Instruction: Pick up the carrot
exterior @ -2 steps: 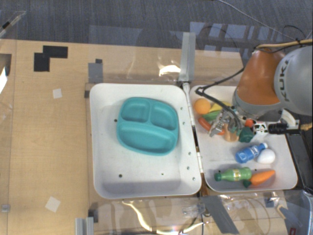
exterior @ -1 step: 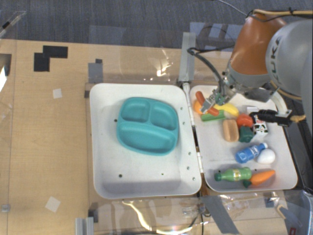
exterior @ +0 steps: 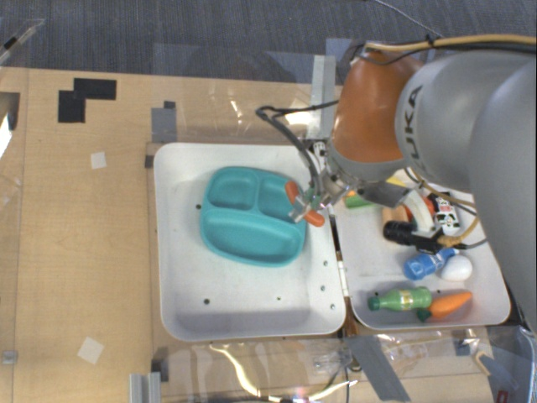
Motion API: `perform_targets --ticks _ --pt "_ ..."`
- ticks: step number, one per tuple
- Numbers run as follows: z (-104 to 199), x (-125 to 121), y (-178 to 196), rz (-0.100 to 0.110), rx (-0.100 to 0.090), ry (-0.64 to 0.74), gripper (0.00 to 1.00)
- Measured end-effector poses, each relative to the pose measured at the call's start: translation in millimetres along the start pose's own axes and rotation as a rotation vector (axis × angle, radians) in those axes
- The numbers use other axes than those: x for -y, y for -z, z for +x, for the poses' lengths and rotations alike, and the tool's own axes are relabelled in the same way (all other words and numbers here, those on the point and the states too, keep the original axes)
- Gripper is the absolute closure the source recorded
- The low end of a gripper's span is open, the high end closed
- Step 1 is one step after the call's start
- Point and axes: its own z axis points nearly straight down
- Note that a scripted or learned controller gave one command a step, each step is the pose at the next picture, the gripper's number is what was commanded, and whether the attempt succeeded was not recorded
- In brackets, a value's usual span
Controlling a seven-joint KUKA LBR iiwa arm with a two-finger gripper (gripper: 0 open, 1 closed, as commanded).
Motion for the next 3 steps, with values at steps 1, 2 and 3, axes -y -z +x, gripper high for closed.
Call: perform_targets --ticks 1,2,3 --pt "-34.6 28.0 86.9 -0.003 0.011 0.448 1.00" --pt "15.5 24.5 17.4 0.004 0.000 0.448 1.00" --pt "-47.4 74.2 91.5 0.000 0.011 0.765 1.00"
